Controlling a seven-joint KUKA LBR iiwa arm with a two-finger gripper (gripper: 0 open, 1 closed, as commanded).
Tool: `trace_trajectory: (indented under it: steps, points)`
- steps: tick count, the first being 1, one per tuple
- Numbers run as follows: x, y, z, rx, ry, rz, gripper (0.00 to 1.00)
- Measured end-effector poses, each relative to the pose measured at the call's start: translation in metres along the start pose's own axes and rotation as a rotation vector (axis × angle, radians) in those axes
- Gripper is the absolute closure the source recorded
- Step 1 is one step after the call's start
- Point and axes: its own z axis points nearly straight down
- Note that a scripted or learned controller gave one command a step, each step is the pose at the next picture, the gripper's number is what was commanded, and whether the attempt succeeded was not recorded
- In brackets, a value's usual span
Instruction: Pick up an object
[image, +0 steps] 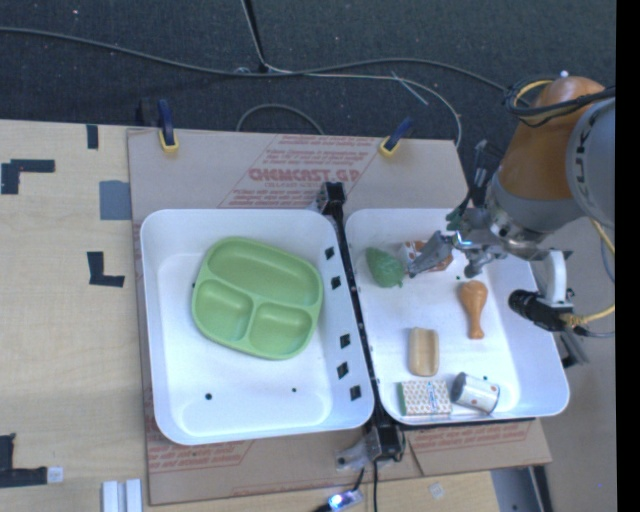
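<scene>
In the right bin (530, 385) lie a dark green lump (382, 267), an orange drumstick-shaped toy (473, 305), a tan bread-like block (423, 351), a patterned green-and-white packet (425, 398) and a small silver can (473, 392). My gripper (427, 257) hangs over the bin's upper part, just right of the green lump, with a small red-and-white item (412, 247) beside its fingers. Whether anything sits between the fingers is hidden.
The left bin (165, 400) holds a light green divided plate (257, 296). A black divider with clips (345, 300) runs between the bins. Cables (300, 70) lie on the dark surface behind, and two clamps (167, 135) pin the cardboard sheet.
</scene>
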Motion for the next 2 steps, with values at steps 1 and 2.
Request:
trace_trajectory:
  steps: [1, 2]
  points:
    - [-0.005, 0.008, 0.051, 0.001, 0.000, 0.000, 0.00]
    - [-0.004, 0.009, 0.095, 0.001, 0.000, -0.001, 0.00]
